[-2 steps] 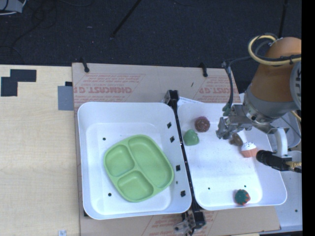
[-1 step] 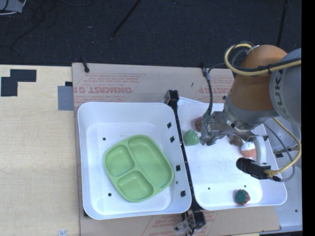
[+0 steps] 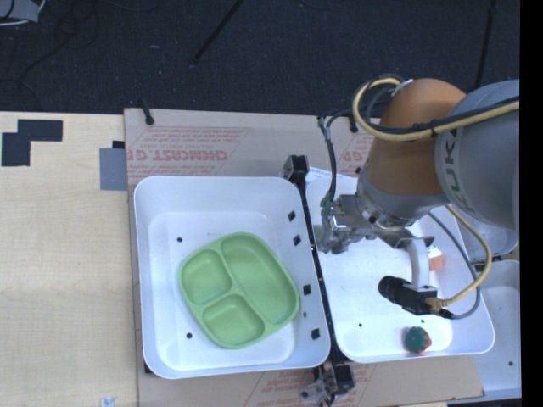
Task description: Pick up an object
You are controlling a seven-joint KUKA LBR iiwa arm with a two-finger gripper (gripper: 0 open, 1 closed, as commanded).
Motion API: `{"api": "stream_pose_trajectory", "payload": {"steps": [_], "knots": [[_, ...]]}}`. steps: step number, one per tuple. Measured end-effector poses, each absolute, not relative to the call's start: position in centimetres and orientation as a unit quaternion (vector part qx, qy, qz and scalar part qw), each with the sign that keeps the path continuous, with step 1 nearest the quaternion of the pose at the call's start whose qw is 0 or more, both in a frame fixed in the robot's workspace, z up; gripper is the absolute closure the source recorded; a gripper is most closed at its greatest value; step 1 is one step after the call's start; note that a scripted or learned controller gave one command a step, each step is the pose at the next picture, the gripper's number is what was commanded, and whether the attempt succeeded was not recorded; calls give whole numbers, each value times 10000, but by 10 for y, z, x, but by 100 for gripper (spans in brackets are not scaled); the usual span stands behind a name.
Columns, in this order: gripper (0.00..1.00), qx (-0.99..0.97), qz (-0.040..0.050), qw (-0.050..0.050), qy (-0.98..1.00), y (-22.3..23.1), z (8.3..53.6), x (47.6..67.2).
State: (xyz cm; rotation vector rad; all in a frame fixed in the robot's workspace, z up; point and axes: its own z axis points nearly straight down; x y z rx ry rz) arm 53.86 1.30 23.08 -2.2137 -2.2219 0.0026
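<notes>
The grey arm's bulky orange-banded wrist is hanging over the right white bin (image 3: 475,346), hiding much of its floor. The two-finger gripper (image 3: 335,237) is sitting low near the bins' shared edge; its state cannot be told. A small green-and-red round object (image 3: 417,339) is lying near the front. A light green divided plastic plate (image 3: 238,289) is resting in the left white bin (image 3: 161,227).

From my seat, the arm (image 3: 441,155) covers the upper part of the right bin (image 3: 373,342) and runs off the frame's right side; its gripper (image 3: 333,237) fingers are too dark to read.
</notes>
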Motion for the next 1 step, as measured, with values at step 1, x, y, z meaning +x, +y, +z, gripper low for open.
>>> {"api": "stream_pose_trajectory", "payload": {"steps": [1], "knots": [[100,-7059,18,28,-7083,58,232,513]]}}
